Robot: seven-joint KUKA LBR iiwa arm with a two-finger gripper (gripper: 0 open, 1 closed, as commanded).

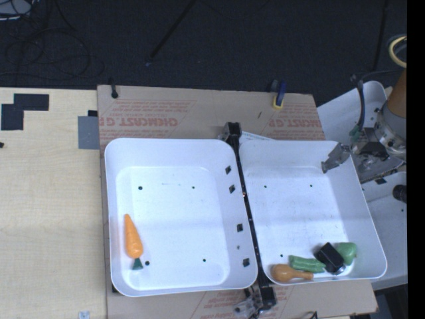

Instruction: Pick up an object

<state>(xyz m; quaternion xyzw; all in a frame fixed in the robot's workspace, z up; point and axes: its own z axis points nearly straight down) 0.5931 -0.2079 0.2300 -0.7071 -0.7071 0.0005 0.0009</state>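
Note:
A toy carrot [133, 238], orange with a green tip, lies in the left bin [166, 153] near its front left corner. In the front right corner of the right bin [299, 178] three things sit close together: a green vegetable-shaped toy [345, 250], a black block [329, 257] leaning on it, and an orange-yellow pear-shaped toy [289, 273]. A second green piece [307, 264] lies between them. My gripper [340, 154] hangs over the right bin's back right rim, far from all of these, with nothing visible in it.
The bins stand on a cardboard sheet [199, 111] on a pale wooden bench [46, 191]. A black divider with clips [240, 205] runs between the bins. Cables and a white cloth [345, 111] lie at the right behind the arm [398, 105].

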